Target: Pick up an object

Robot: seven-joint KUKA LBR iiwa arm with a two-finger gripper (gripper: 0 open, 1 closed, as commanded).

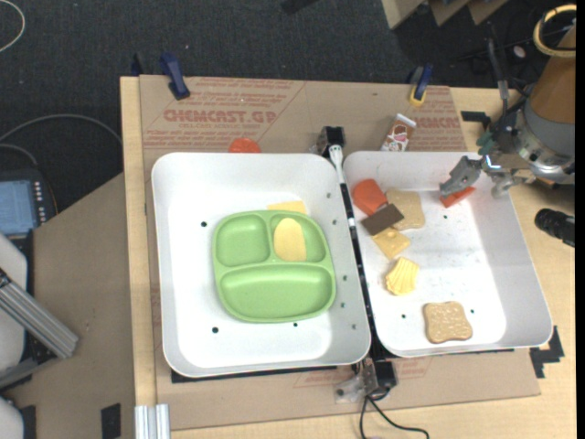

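I see the hand (460, 183) over the right bin's (512, 273) far edge, a small red piece (460, 196) just under it; grip state unclear. Toast slice (447, 322) lies near the bin's front edge.

The divided plate (272, 268) sits in the middle of the left bin (183, 327). One food piece (290, 239) lies in the plate's back right part (another piece (287, 208) pokes out just behind the plate). Right of the plate, in the right bin (512, 309), a heap of food pieces (388, 213) lies close by, the chip (401, 276) in front of the heap, and the toast (447, 322) further front.
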